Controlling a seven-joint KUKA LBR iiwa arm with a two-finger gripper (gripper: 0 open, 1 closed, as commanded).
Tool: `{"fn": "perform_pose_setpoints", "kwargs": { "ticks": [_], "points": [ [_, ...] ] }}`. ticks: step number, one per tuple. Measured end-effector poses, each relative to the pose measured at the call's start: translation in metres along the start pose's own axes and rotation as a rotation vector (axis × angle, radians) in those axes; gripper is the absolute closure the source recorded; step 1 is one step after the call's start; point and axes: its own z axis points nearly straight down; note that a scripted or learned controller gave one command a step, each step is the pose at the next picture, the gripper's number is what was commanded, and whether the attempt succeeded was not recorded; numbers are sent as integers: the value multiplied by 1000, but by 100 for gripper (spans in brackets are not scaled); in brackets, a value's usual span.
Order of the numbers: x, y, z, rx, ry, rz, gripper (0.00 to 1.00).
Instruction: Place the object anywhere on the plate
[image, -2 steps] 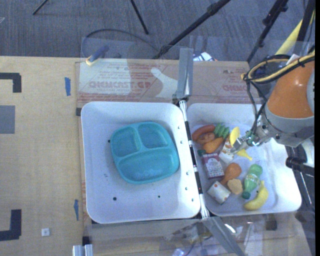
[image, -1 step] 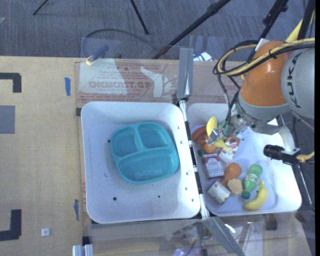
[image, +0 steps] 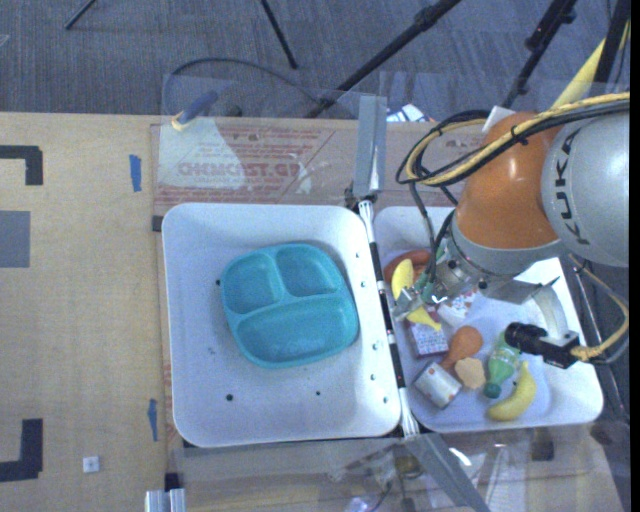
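A blue divided plate (image: 288, 304) lies in the left white bin (image: 200, 390). In the right bin (image: 580, 400) there is a heap of small toys: a yellow piece (image: 402, 278) by the dividing wall, a small yellow bit (image: 423, 319), an orange rounded toy (image: 463, 343), a silver can (image: 437, 384), a green toy (image: 500, 366) and a banana (image: 515, 398). My gripper (image: 433, 295) hangs low over the left end of that heap, right above the small yellow bit. The orange wrist band hides most of it.
The raised rims of the two bins meet between plate and gripper (image: 385, 300). A flat purple-and-white card (image: 430, 341) and a tan piece (image: 470, 374) lie among the toys. A black cable fitting (image: 540, 341) juts out over the right bin.
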Motion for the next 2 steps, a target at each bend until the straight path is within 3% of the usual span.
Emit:
{"fn": "perform_pose_setpoints", "kwargs": {
  "ticks": [1,2],
  "points": [
    [51,66,0,-2,-3,-38,100],
    [54,99,-10,-2,-4,202,100]
  ]
}}
